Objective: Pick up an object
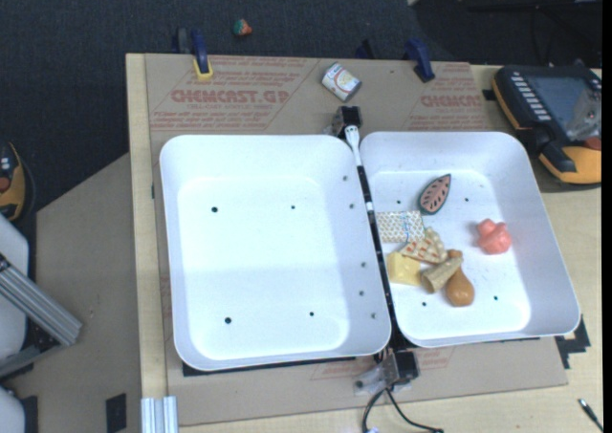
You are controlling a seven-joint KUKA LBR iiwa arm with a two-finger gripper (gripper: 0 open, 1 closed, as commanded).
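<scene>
Look first at the brown board (287, 97) under the bins: red lettering reads "CHEMCAST G P" near the far left, and the same print recurs at the far right, too broken there to read in full. Two blue clamps (201, 51) pin its far edge, and a small white box (340, 81) lies on it between them, its printing too small to read. A yellow-and-black handheld control unit (555, 106) sits at the bench's right edge; you cannot read its keys. The left bin (191, 163) shows you bare white floor with a few dark dots. The right bin (535, 230) holds all the pieces, gathered toward the wall it shares with the left bin: a dark oval toy with a red seeded face (434, 193), like a melon slice, lying farthest back; a checked patterned square (399, 226) below it; a speckled wedge (424, 249) touching that square; a yellow cheese-like block (404, 269); a tan stub (442, 275); and a brown drumstick-shaped toy (460, 290), these last four pressed together. A pink toy (492, 236) lies apart to their right. Whether the claw is released or clenched you cannot tell, nor how any piece lies relative to it.
</scene>
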